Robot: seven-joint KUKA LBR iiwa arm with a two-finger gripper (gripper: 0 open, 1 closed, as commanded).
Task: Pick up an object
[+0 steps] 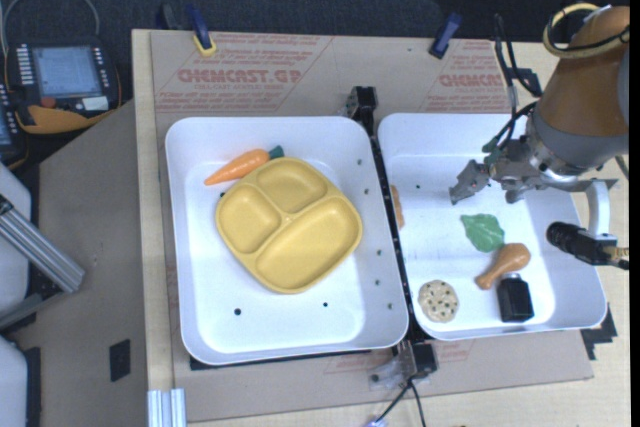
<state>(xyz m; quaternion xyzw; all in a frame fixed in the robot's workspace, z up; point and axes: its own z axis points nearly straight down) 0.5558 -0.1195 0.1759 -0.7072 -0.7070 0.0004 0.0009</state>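
My gripper (492, 189) hangs over the upper middle of the right bin (420, 155), fingers spread open with nothing between them. Just below it lies a green leaf-shaped piece (483, 231). Lower down are a brown drumstick (502, 264), a round speckled cookie (438, 299) and a small black block (515, 298). In the left bin (190, 245) a yellow divided plate (288, 223) lies flat, with an orange carrot (237, 165) at its upper left edge.
A small orange-brown item (397, 207) rests against the right bin's left wall, partly hidden. The grey and orange arm (585, 85) comes in over the right bin's upper right corner. A black clamp (361, 102) sits between the bins at the back.
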